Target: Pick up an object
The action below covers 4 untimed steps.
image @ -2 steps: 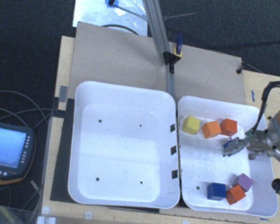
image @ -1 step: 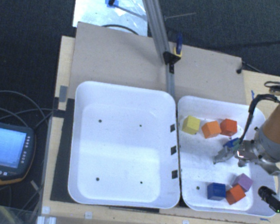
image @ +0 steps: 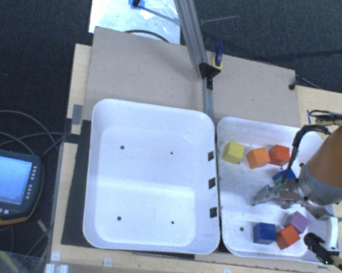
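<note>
The right bin [image: 239, 194] holds several small blocks. A yellow cube [image: 233, 152], an orange cube [image: 257, 157] and a red-orange cube [image: 279, 154] lie in a row near its far wall. A blue cube [image: 264, 233], an orange-red cube [image: 288, 236] and a purple cube [image: 298, 222] cluster at its near right corner. My gripper [image: 271, 195] hangs low over the middle of this bin, between the two groups. A small blue piece [image: 284, 176] shows just behind it, partly hidden by the wrist.
The left bin [image: 106, 123] sits beside the right one. A slanted metal pole [image: 192, 34] rises from the back of the bench. A teach pendant [image: 1, 187] lies on the floor at the left. A black connector [image: 319, 247] juts over the right bin's near corner.
</note>
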### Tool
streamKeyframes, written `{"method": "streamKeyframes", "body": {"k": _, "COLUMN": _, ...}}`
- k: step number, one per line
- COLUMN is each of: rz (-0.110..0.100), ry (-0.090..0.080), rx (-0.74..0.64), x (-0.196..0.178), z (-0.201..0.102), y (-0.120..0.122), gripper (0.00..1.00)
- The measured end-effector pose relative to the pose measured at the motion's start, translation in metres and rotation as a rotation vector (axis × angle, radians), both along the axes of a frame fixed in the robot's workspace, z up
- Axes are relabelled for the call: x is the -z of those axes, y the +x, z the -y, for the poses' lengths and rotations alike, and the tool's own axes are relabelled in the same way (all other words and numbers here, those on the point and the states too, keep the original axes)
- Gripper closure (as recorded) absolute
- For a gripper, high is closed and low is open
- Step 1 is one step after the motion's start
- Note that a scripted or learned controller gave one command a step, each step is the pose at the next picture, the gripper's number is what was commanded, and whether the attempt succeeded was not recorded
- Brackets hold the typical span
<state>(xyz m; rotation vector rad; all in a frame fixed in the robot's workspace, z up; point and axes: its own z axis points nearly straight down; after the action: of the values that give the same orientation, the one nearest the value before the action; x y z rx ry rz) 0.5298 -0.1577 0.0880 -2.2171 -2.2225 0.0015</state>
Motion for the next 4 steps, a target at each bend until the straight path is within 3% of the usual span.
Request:
{"method": "streamKeyframes", "body": {"k": 1, "rz": 0.006, "ry": -0.002, "rx": -0.002, "x": -0.013, "z": 0.001, "y": 0.002, "gripper": 1.0}}
{"method": "streamKeyframes", "body": {"k": 4, "rz": 0.011, "ry": -0.004, "rx": -0.003, "x": -0.187, "z": 0.012, "y": 0.005, "gripper": 1.0}}
